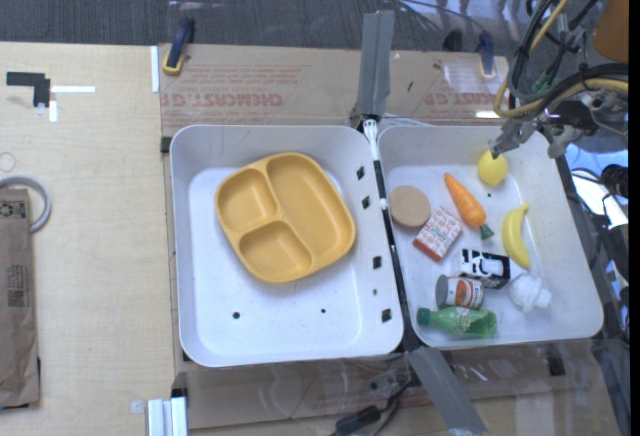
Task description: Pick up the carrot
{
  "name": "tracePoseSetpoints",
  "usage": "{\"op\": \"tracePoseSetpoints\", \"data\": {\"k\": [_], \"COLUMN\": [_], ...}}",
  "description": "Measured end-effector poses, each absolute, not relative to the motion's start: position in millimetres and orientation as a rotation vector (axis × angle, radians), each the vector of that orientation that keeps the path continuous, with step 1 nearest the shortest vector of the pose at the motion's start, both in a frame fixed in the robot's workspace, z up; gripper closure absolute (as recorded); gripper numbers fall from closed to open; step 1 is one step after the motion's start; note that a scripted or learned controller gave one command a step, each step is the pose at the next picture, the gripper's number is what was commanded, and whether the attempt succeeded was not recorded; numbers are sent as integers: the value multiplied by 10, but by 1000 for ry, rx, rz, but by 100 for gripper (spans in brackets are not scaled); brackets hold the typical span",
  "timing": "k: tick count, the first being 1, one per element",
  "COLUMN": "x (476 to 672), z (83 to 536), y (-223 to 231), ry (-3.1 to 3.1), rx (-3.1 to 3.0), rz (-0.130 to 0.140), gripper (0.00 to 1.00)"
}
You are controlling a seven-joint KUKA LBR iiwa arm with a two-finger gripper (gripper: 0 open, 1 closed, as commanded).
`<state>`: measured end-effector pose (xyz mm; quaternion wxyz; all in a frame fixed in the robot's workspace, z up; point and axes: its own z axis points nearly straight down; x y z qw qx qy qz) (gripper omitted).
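Two shallow white bins were seen side by side on the bench: the left bin (pixel 200 324), at the middle of the frame, held a yellow divided plate (pixel 285 216), and the right bin (pixel 580 314), toward the right of the frame, held the smaller items. The arm (pixel 600 34) was seen entering at the upper right, trailed by looping cables. The gripper (pixel 522 132) was placed over the upper part of the right bin, just above and to the right of a lemon (pixel 491 167); whether the claw was wide or narrow could not be told.

The carrot (pixel 465 201) lay tilted near the middle of the right bin, its green end pointed lower right. It was crowded: a round biscuit-like disc (pixel 409 206) just to its left, a small red-and-white carton (pixel 437 234) just below, a banana (pixel 515 235) to its right, the lemon just above.

Several risks were judged likely. The lemon could be struck or grasped in error, since it lay nearest the gripper. The carrot's taper and slant could let it slip if it was approached along its length. The carton could be pinched together with it
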<state>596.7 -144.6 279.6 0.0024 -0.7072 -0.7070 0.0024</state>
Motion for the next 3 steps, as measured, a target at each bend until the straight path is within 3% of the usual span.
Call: {"op": "tracePoseSetpoints", "data": {"k": [1,2,3], "x": [5966,6157,5853], "z": [1210,953,956], "y": [-1719,-1310,-1608], "ry": [-2233,-2542,-2632], "rx": [-2203,-1860,-1733], "rz": [8,-2,-5], "gripper": [0,0,0]}}
